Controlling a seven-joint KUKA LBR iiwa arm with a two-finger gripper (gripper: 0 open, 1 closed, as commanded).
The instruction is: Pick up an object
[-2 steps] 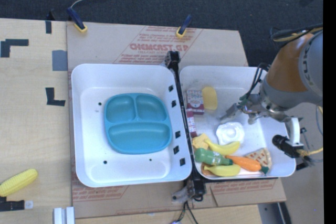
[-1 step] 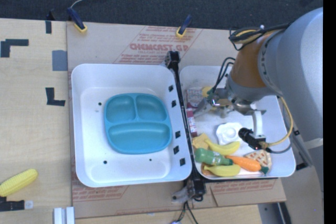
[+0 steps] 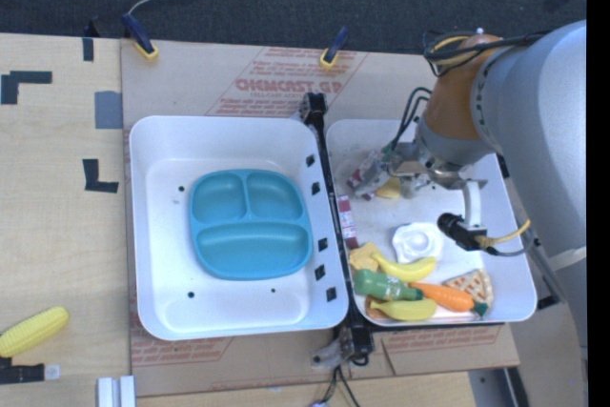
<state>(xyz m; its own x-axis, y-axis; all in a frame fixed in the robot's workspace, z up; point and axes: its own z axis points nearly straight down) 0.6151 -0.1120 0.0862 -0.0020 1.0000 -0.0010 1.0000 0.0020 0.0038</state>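
Claw [image 3: 386, 176] hangs low over the right bin [image 3: 519, 300], far from the carrot [image 3: 444, 295]; can't tell its state, maybe on something yellowish. Next: lift.

I read one text from my station: red lettering, seemingly "CHEMCAST GP", printed on the brown cardboard sheet [image 3: 276, 81] beneath the bins, up and left of the gripper [image 3: 386, 176]; the smaller lines below stay illegible.

A robotics lab: a cardboard-covered surface [image 3: 276, 86] held by yellow clamps [image 3: 334, 50], black tape markers [image 3: 24, 86], and toy food [image 3: 419, 286] in bins.
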